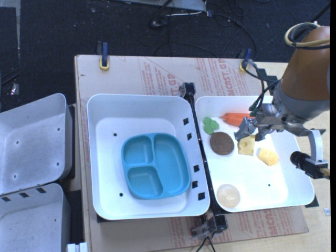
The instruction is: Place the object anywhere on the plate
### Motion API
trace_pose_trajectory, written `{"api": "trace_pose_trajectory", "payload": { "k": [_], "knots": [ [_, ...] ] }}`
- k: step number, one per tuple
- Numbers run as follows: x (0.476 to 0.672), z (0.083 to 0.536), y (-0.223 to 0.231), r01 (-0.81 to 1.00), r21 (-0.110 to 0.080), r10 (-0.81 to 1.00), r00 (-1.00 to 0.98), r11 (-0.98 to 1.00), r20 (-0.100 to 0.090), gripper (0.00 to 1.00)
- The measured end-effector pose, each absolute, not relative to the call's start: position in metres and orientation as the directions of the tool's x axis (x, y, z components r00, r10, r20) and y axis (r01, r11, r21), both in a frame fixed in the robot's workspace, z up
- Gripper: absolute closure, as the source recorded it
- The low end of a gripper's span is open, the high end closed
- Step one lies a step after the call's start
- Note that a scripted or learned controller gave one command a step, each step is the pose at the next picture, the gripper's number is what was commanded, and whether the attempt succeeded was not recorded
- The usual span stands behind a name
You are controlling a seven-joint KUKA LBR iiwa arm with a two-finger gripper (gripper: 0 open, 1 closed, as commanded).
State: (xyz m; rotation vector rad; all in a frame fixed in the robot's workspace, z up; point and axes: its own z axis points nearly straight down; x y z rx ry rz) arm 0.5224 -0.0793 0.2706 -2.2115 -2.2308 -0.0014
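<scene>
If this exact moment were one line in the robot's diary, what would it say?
claw: over right bin, by cheese wedge | blue plate: left bin, nothing on it | stage: object not yet on plate

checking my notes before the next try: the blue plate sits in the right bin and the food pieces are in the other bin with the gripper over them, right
Not quite. The camera view shows the blue plate in the left bin, not the right. The food pieces, such as the brown patty and the carrot, do lie in the other bin, with the gripper over them.

Arm [307, 72] reaches in from the right — pincer [251, 132] lowered.
</scene>
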Motion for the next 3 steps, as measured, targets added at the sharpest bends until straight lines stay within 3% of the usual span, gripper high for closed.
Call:
{"api": "trace_pose_trajectory", "payload": {
  "k": [1, 3],
  "knots": [
    [0.532, 0.263, -0.035, 1.0, -0.001, 1.0, -0.008, 0.008, 0.001, 1.0],
    [0.53, 0.241, 0.058, 1.0, -0.004, 1.0, -0.008, 0.008, 0.001, 1.0]
  ]
}}
